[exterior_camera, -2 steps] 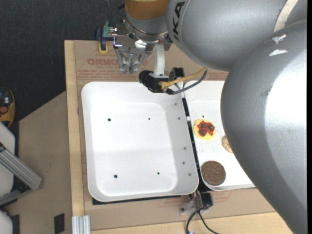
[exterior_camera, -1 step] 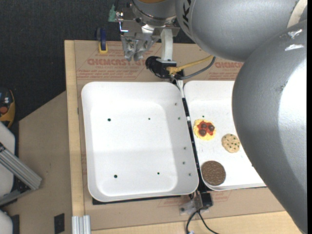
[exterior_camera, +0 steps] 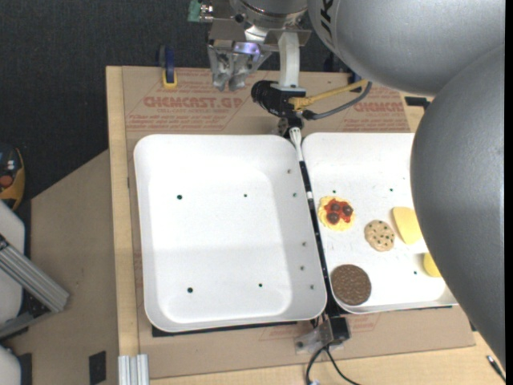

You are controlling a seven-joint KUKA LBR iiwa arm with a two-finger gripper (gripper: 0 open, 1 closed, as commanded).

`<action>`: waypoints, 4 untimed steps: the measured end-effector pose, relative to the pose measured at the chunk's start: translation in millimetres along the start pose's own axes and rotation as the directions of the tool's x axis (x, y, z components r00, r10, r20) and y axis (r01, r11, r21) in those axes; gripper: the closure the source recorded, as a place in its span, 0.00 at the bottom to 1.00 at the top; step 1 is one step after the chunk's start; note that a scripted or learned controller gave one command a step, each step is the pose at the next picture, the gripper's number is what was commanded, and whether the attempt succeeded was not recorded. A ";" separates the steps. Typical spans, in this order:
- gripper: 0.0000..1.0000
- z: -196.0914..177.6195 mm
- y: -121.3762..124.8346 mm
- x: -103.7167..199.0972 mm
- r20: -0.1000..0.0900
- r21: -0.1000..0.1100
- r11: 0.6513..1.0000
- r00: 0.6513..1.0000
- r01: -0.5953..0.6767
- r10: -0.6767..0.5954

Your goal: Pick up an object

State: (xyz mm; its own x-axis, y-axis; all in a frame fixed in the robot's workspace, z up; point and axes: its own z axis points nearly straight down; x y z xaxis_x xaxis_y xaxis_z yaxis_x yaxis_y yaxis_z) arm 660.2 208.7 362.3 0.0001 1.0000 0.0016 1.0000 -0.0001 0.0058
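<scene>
Looking at this one, the claw [exterior_camera: 231,77] is parked up high past the far edge of the bins, over the brown board w/ red lettering [exterior_camera: 192,100], not over either bin. Can't tell from this angle if it's released or clenched, too small and blurry w/ the lit bit above it. Nothing visible in it anyway.

All the pickable stuff sits well away from the claw, toward the camera and off to the arm's side, in the right-hand bin [exterior_camera: 361,151]: a little pizza toy [exterior_camera: 336,212] w/ red toppings, a choc-chip cookie [exterior_camera: 379,235] just beside it, a dark brown round cookie [exterior_camera: 351,284] near the front corner, and a yellow piece [exterior_camera: 406,224] next to the choc-chip one, partly cut off by the arm. The bin nearer the claw, the left bin [exterior_camera: 160,167], is just white floor w/ a few dark dots.

What could go wrong imo:
- if the claw drops more or less where it is, it hits the board or lands in the left bin and closes on air.
- the objs are all flat and low. Fingers may skid over the top or just shove them, esp the cookies.
- pizza and choc-chip cookie are close together, so a grab aimed between them could nudge both and get neither.
- dark cookie is right by the bin wall and the divider [exterior_camera: 309,207], so one finger could land on the rim.
- the big grey arm [exterior_camera: 449,95] covers part of that bin from the camera, so anything aimed at the yellow piece is prob working half blind.
</scene>
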 end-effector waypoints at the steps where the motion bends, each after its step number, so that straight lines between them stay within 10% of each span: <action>1: 1.00 85.7 4.5 16.0 0.004 0.015 1.000 1.000 0.001 -0.001; 3: 1.00 -3.4 6.5 1.3 0.000 0.000 1.000 1.000 -0.001 0.001; 4: 1.00 76.6 4.6 16.0 0.003 0.015 1.000 1.000 0.001 -0.001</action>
State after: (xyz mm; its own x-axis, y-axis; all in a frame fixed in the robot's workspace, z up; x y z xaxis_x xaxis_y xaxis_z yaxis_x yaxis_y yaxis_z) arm 665.2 224.8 285.7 -0.0012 1.0000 -0.0019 1.0000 0.0011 -0.0089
